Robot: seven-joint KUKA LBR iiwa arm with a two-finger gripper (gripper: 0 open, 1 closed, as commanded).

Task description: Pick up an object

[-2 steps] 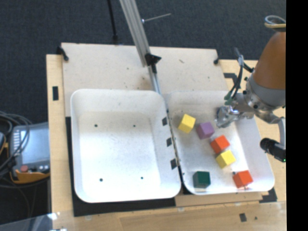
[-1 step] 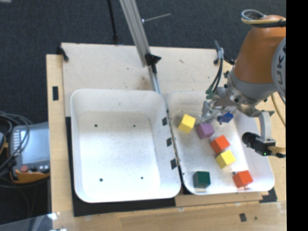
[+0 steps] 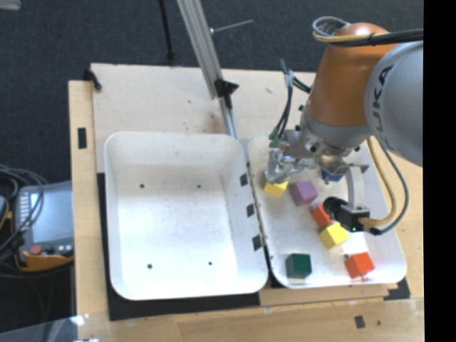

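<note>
While the grey arm with the orange band reaches in from the right of the camera view, its metal two-finger gripper (image 3: 279, 171) hangs low over the upper left corner of the right shallow white plastic bin (image 3: 385, 275), close to the wall which it shares with the left shallow white plastic bin (image 3: 117, 155). Directly under the gripper, at its lower end, lies a small yellow block (image 3: 275, 188), and this is, in my judgement, the thing which the arm is going for. How the gripper stands I cannot tell, because the metal parts are blurred together and the block is partly covered; I also cannot say if it already touches the block. The relation which matters is that the yellow block sits almost straight below the tool, a little toward the near side of the bench, so the coming move is probably a short descent and not a sideways travel. The block looks nearly cubic, so it has no clear long axis; its edges seem turned a little against the bin wall, but it is too small to be sure. Just beside it to the right lies a small purple cube (image 3: 304, 192), near but apart, and it could be pushed if the gripper comes down wide. Farther toward the near right corner are a red-orange block (image 3: 320, 215), a second yellow cube (image 3: 333, 236), an orange cube (image 3: 359, 264) and a dark green cube (image 3: 298, 265), all well apart from the tool.
</note>
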